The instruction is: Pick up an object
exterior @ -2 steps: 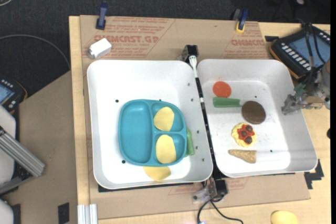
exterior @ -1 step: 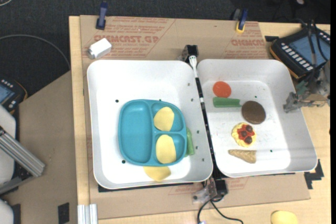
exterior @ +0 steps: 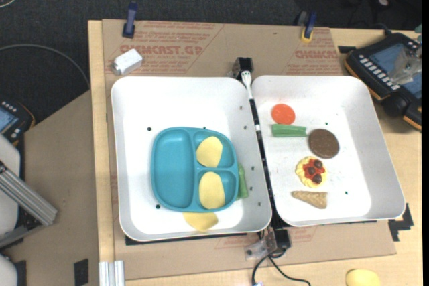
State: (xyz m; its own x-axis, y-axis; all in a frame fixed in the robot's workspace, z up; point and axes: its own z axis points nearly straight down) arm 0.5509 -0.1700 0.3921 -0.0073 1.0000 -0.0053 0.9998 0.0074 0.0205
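Side by side on the cardboard-topped bench (exterior: 201, 50), two white bins, every candidate for picking lying loose inside them.

In the left bin (exterior: 127, 144), a teal tray (exterior: 174, 167) with three compartments: large one on the left, two smaller on the right. In the far small compartment, a yellow piece (exterior: 209, 151); in the near one, a second yellow piece (exterior: 212, 189). Outside the tray, touching its near edge on the bin floor, a third yellow piece (exterior: 200, 220). Wedged against the tray's right rim, a green sliver (exterior: 242, 182).

In the right bin (exterior: 355, 117), clustered left of centre: a red disc (exterior: 283, 113) farthest back, a green bar (exterior: 288, 131) just beneath it, a brown disc (exterior: 323, 143) touching the bar's right end, then a yellow round with red and dark toppings (exterior: 312, 171), and nearest, a tan wedge (exterior: 310, 197).

Along the bench's far edge, a blue clamp (exterior: 130, 19) and a second clamp (exterior: 308, 25); near the first, a small white block (exterior: 127, 61). Off the bench to the right, a handheld pendant (exterior: 389, 67).

Gripper state: impossible to tell.
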